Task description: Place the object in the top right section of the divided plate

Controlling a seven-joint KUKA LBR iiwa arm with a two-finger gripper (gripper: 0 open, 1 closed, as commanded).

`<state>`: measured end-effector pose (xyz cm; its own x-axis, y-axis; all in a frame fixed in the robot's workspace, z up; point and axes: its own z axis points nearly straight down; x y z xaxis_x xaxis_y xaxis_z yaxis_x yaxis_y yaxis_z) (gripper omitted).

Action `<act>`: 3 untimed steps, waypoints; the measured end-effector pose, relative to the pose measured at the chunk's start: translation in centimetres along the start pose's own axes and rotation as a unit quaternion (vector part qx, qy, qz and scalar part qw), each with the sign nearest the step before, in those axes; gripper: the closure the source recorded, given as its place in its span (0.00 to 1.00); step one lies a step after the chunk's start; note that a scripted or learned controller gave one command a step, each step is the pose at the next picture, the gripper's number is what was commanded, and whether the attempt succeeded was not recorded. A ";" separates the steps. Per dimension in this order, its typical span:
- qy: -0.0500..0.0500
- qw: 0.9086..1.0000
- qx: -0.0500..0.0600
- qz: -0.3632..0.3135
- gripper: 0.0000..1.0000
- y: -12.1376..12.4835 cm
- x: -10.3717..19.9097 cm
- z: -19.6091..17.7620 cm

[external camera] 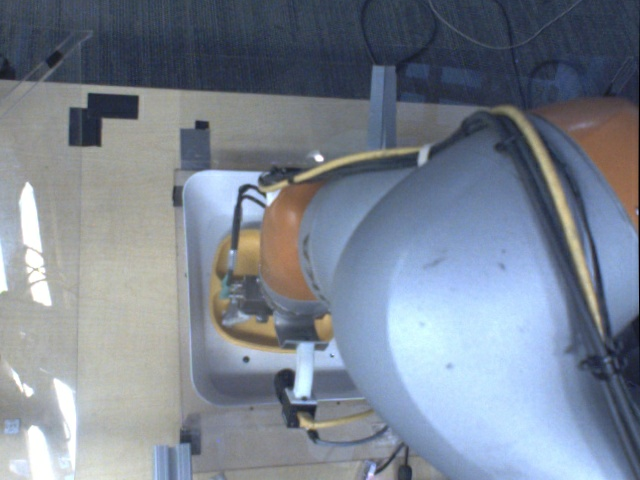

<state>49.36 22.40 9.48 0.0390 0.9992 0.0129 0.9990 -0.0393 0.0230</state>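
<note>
My grey arm (450, 268) with its orange band (285, 248) reaches in from the right and covers most of the left bin (200, 268). Beneath the wrist a yellow divided plate (225, 268) shows only as a curved left rim and a strip along its near side. The gripper (238, 303) hangs over the plate's left part, with its metal body and cable seen from above. Its fingertips are hidden under the wrist. No loose object can be seen on the visible part of the plate.
The white bin's left wall and near-left floor (215, 378) are bare. Metal posts (383, 103) and brackets (196, 146) stand at the bin corners. Wooden bench (90, 298) lies to the left. Cables run across the dark floor behind.
</note>
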 end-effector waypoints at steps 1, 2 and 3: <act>-0.002 0.987 0.001 0.159 0.00 -0.1 1.2 0.1; 0.000 0.957 -0.002 0.291 0.00 0.0 1.3 0.0; 0.001 0.926 -0.001 0.378 0.00 0.0 1.4 0.0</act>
<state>49.46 23.78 9.50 0.7271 0.6860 0.0274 0.6861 -0.7275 0.0096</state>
